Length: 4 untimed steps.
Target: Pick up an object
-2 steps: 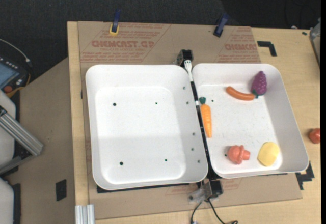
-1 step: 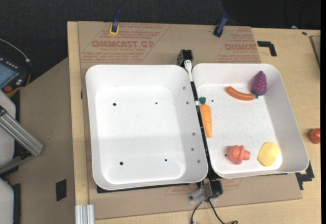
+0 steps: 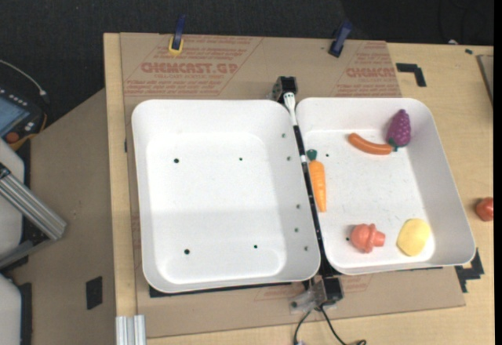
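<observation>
- You see two white bins, left (image 3: pixel 212 194) & right (image 3: pixel 439 179): smooth plastic, a bit shiny.
- Board (image 3: pixel 259 61) under them: brown cardboard, matt.
- Carrot (image 3: pixel 317 185), lemon (image 3: pixel 413 237), grapes (image 3: pixel 399 128): smooth plastic toys.

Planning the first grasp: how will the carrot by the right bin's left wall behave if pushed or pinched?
The carrot looks like smooth moulded plastic, so probably stiff, light and somewhat slippery. Its round, tapered body may roll or pivot if nudged. Lying along the right bin wall, it leaves little room on that side.

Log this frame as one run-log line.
stage: pre-grasp | right bin: carrot, sausage, grapes, lemon, red toy | picked: none
</observation>
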Each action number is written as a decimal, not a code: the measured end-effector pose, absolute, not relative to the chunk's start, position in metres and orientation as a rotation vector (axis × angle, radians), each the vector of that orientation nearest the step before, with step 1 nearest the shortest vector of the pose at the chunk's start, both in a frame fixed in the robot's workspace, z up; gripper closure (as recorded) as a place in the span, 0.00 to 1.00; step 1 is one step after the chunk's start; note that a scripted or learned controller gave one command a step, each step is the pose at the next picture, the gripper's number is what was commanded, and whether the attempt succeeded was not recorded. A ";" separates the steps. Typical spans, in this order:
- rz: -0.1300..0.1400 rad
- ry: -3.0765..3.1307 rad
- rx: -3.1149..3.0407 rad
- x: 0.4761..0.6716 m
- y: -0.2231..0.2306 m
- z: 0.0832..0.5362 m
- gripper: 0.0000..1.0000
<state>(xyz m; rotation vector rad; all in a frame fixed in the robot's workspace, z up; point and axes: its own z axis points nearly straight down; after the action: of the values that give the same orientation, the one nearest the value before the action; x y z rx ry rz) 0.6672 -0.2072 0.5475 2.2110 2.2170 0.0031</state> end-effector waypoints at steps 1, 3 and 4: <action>-0.011 2.234 2.230 0.590 -0.155 0.414 1.00; -0.001 2.225 2.223 0.477 -0.110 0.350 1.00; -0.009 2.233 2.224 0.478 -0.065 0.244 1.00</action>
<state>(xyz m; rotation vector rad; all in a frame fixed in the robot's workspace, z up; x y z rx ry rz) 0.4782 -0.0652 0.2437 2.2242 2.2328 -0.0085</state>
